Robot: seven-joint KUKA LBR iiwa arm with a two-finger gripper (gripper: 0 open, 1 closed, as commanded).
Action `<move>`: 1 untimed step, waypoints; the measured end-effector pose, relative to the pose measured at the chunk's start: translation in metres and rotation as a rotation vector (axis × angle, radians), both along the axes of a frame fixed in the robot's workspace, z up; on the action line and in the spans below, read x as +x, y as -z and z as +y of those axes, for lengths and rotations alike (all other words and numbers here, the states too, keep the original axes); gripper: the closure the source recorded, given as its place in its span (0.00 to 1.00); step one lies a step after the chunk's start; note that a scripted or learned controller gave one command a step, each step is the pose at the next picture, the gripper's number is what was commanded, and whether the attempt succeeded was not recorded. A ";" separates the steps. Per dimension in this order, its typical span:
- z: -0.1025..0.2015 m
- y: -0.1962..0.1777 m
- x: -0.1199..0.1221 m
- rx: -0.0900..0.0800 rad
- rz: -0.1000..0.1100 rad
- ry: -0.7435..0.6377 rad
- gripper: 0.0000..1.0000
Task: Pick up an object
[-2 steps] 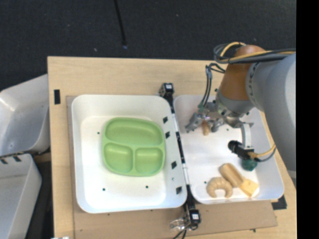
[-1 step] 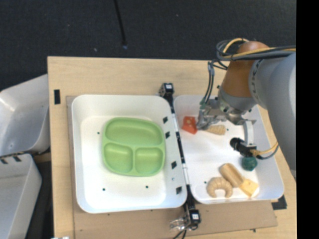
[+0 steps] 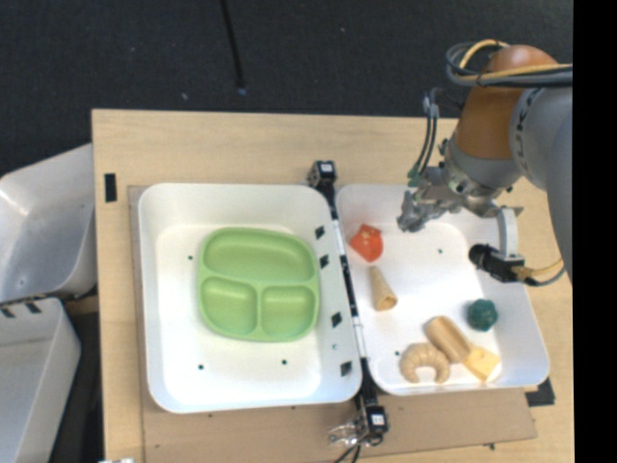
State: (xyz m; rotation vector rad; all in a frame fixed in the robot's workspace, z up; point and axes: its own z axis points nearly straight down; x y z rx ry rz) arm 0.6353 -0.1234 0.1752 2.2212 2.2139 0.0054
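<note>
Two bins sit on the worktop (image 3: 116,143); the right bin (image 3: 521,355) holds the pickable things. The claw (image 3: 413,215) hangs near its 11 o'clock corner, nothing pinched; its spread I cannot tell. Nearest is the tomato (image 3: 365,243), at the claw's 8 o'clock. The cone (image 3: 383,288) lies long axis 11 to 5. A good grasp would straddle it crosswise.

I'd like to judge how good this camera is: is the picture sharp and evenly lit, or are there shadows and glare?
Camera view: lighting is soft and fairly even, with faint shadows under the red item and the croissant; the white bins look bright, near washed out, without hard glare; the green tray reads clearly; overall the picture is slightly soft, and the gripper is too blurred for fine detail.
</note>
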 end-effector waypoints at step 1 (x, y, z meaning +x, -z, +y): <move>-0.003 -0.046 -0.004 0.000 0.000 0.001 1.00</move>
